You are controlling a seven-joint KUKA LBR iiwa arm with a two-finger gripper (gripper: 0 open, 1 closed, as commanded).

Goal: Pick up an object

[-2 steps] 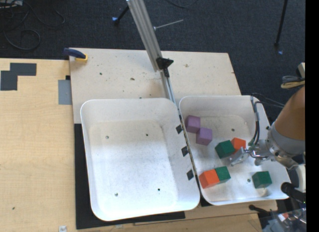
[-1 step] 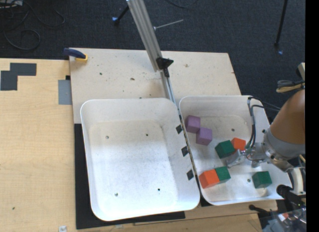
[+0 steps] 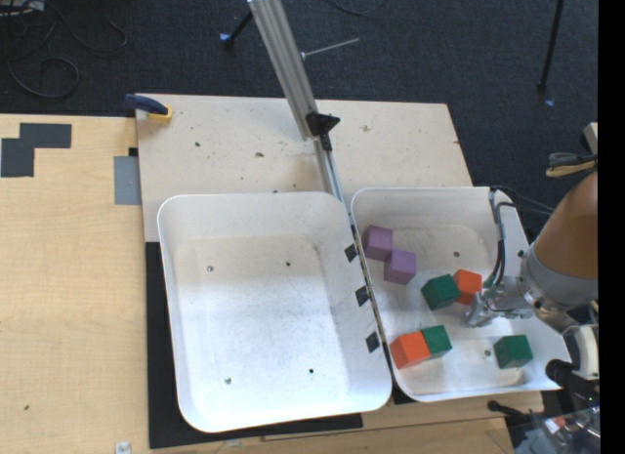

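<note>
In the right bin [image 3: 427, 199], two purple blocks [image 3: 389, 255] touch near the divider, an orange-and-green pair [image 3: 421, 346] sits below, and the gripper [image 3: 481, 311] hangs beside another green [image 3: 440, 291] and orange block [image 3: 468, 283]; its grip cannot be made out.

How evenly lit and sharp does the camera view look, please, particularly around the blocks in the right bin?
Camera view: soft, even light with faint shadows and no glare; the purple blocks look sharp, while the gripper is slightly blurred beside the orange block.

White bins [image 3: 195, 247] smooth plastic; bench [image 3: 225, 140] pale matt wood; post [image 3: 283, 52] ribbed metal.
</note>
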